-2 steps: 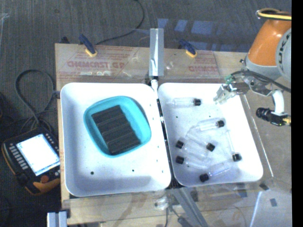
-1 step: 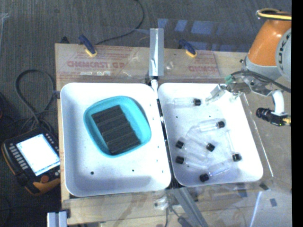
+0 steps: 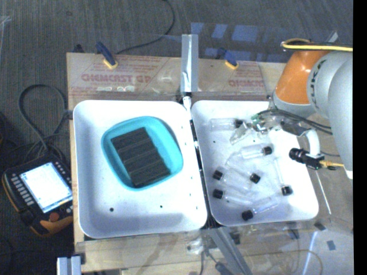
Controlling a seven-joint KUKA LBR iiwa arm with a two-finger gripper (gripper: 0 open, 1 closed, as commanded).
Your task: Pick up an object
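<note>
You have right bin (image 3: 312,208) as landmark. Clear vials (image 3: 252,179) with black caps lie scattered flat across its floor, loose, likely for random picking. Gripper (image 3: 258,122) hangs over bin's far edge, above vials there; can't tell its state. Left of bin: second bin (image 3: 86,211) holding blue tray (image 3: 112,153) with black block (image 3: 139,155). Vials lie close together; neighbours may crowd your pick.

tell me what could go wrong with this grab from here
The clear vials lie crowded and partly overlapping in the right bin, so the gripper may catch two at once or knock one aside. They are transparent and round, so one might roll or slip free.
</note>
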